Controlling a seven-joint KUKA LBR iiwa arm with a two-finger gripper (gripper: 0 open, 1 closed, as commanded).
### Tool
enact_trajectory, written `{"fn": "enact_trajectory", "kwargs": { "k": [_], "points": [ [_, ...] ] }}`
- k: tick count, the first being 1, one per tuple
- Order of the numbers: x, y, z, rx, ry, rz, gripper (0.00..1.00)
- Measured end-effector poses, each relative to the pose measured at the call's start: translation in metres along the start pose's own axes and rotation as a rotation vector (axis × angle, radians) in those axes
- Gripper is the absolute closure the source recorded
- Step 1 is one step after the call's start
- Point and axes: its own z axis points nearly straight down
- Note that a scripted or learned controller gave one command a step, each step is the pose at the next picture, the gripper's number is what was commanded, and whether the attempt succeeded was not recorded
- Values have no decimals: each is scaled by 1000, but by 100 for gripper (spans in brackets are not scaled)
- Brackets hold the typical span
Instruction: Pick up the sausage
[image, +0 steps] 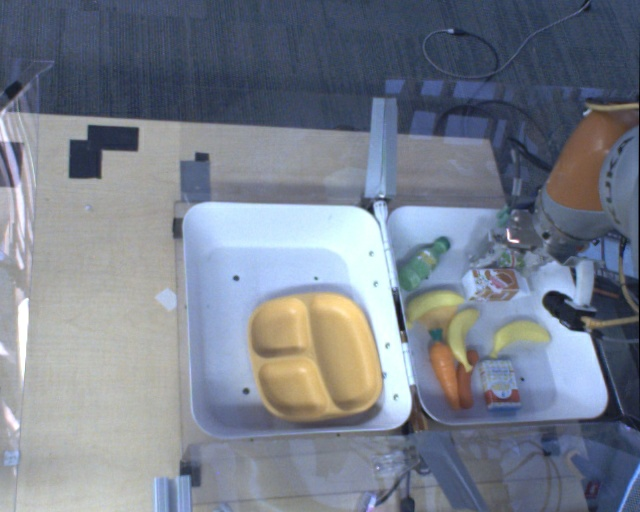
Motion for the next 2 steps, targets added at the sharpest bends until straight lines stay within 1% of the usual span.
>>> {"fn": "enact_trajectory", "kwargs": {
  "k": [1, 2],
  "points": [
    [20, -66, 16, -8, 0, 273, 0],
    [22, -64, 3, -14, 4, 270, 100]
  ]
}}
